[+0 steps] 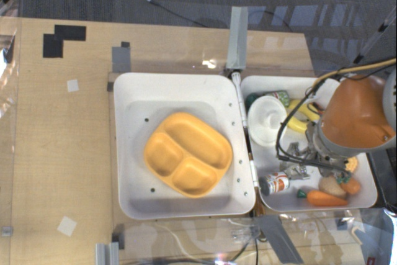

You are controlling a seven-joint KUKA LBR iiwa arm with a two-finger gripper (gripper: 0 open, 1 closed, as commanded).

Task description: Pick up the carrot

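One carrot (326, 198) lies lengthwise along the right bin's (267, 203) near wall, green end pointing left.
Two white bins sit on the counter (56, 152); one yellow tray (188, 153) fills the left bin (124, 152). The tool (310, 164) hovers above the carrot; its grip can't be judged.

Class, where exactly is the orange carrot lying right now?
The orange carrot lies in the right white bin, by its near edge, just right of the small bottle.

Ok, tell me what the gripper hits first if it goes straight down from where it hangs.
Likely the bare floor of the right bin, between the small bottle and the carrot. The gripper looks left of the carrot, though depth is unclear.
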